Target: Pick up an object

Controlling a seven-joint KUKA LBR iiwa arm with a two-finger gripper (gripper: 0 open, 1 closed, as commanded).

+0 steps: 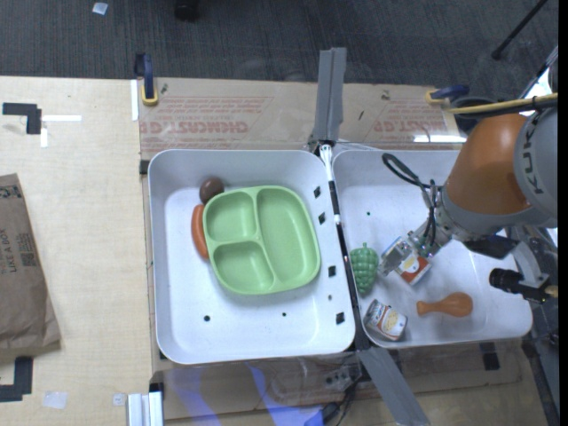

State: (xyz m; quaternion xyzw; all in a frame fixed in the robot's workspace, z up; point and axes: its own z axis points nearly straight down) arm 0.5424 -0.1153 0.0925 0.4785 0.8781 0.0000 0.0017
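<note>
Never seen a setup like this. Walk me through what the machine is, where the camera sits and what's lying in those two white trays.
One camera looks down at a slant on a bench with two shallow white bins. The grey robot arm with the orange band reaches in from the right; its gripper hangs low in the right bin, near a green bumpy object, a small red-and-white item, a can and a tan wooden piece. The left bin holds a green divided plate, an orange object and a brown one. I cannot tell whether anything is held.
</note>
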